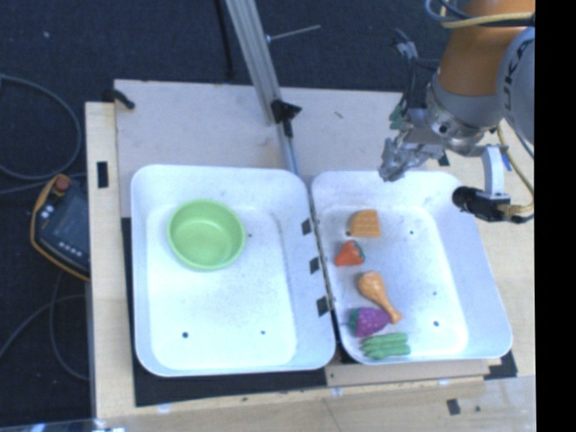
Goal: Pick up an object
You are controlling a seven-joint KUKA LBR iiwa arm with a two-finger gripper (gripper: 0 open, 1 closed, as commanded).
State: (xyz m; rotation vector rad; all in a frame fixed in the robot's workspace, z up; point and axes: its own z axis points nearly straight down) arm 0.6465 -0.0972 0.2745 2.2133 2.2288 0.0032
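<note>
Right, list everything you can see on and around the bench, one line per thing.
left bin: 1, white, left half of the bench.
right bin: 1, white, right half of the bench, touching the left bin.
bowl: 1, light green, upper left of the left bin.
toy bread: 1, orange-tan, top of the right bin.
toy strawberry: 1, red with green top, below the bread.
toy drumstick: 1, orange-tan, middle of the right bin.
toy grapes: 1, purple, below the drumstick.
toy bean pods: 1, green, front edge of the right bin.
metal pole: 1, grey, rising behind the bins.
pendant: 1, orange and grey, on the floor to the left.
gripper: 1, grey, above the right bin's back edge.
</note>
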